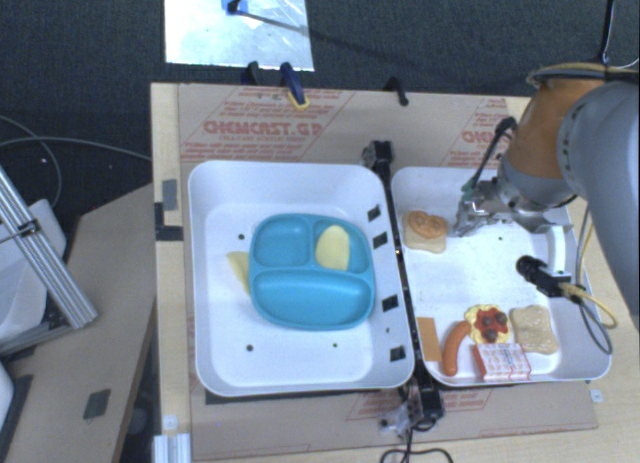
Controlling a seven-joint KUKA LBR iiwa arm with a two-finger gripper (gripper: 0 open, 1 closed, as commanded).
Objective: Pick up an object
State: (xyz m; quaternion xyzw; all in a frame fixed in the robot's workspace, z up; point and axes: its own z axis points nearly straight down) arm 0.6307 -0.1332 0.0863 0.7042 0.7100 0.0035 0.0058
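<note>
I am seeing the gripper (pixel 468 213) hanging just beside the tan heart-shaped cookie (pixel 426 230) in the right bin (pixel 575 369) — whether its jaws are open or closed, I cannot tell.

Divided plate (pixel 310 286) in left bin (pixel 215 251), sausage (pixel 454 347) in right bin (pixel 440 271)

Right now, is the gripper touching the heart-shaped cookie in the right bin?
Apart. The camera view shows the gripper hovering just right of the heart-shaped cookie, with a strip of white bin floor visible between them.

Glossy blue plastic tray (pixel 310 276) in smooth white plastic bin (pixel 215 281) on cardboard (pixel 260 126).
</note>
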